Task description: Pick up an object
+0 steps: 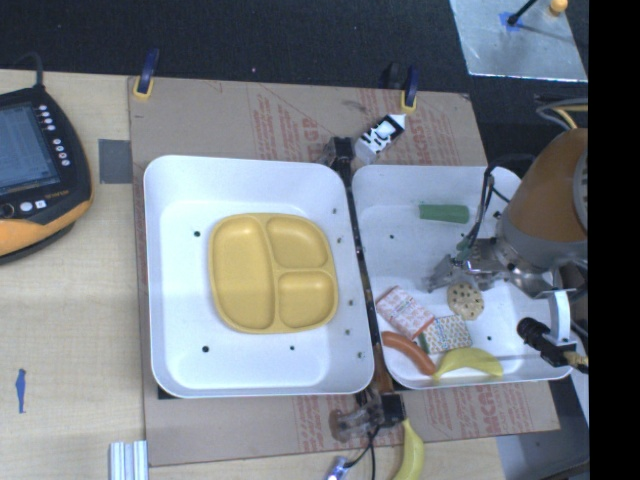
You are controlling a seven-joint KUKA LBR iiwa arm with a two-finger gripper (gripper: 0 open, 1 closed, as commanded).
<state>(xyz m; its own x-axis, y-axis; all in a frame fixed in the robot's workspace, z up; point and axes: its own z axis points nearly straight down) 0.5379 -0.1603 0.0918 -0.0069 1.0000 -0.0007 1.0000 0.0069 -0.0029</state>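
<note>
Over the right bin [400, 200], the arm [545, 203] reaches in from the right, its orange band above the grey wrist. The gripper [455, 268] sits low in the bin's middle, just above and touching or nearly touching a round cookie [465, 299]. Whether the jaws are open or closed cannot be told; nothing is seen between them.

Near the gripper, toward the bin's near edge, lies a cluster of things: a pink-and-white packet [403, 310], a small speckled packet [443, 334] beside it, a red sausage [408, 353] along the front wall, and a banana [469, 364] just right of the sausage. A green block [443, 212] lies apart from these, nearer the far wall.

Beside it, the left bin [180, 268] holds a yellow plate [272, 271] with three compartments, lying flat near the middle.

Both bins sit on a brown board [250, 118] clamped to the bench. A pendant [35, 168] with a screen rests at the left. Another banana [409, 452] lies outside the bins, at the front edge.
</note>
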